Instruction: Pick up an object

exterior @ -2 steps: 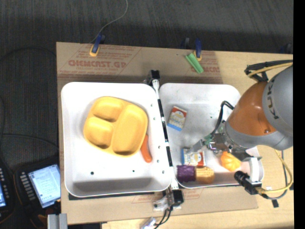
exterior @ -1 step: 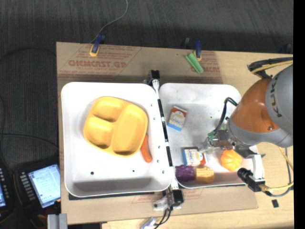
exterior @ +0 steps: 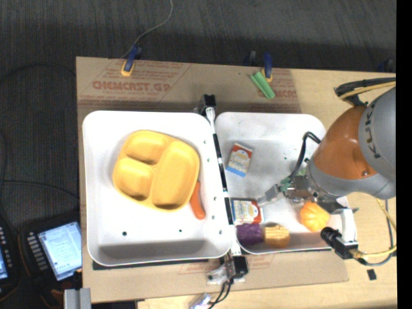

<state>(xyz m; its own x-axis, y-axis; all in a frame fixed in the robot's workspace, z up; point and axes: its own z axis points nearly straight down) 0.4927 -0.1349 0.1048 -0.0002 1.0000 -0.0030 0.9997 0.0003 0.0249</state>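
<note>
Gripper [exterior: 293,190] parts can be made out low in the right bin [exterior: 277,124], under the grey and orange arm [exterior: 351,153], but whether anything is clasped cannot be told, since the wrist hides the tips. Nearest the camera, along the front wall of that bin, a purple and yellow toy [exterior: 264,234] is seen lying on its side, with a small printed packet [exterior: 244,210] just behind it and a small orange pumpkin-like toy [exterior: 314,216] to its right, close under the wrist. Further back, a small carton [exterior: 239,159] with a red and blue label is found lying flat, well apart from the rest. In the left bin [exterior: 96,172], a large yellow divided plate [exterior: 156,168] is seen overturned, with an orange carrot-like piece [exterior: 197,203] touching its right edge. The orange toy is judged the likeliest target, being nearest the tool. It is expected to be light, hard and smooth, so slipping off its rounded sides is a risk; it would best be taken across its widest middle. The carton is judged light and crushable, to be held by its long edges.
</note>
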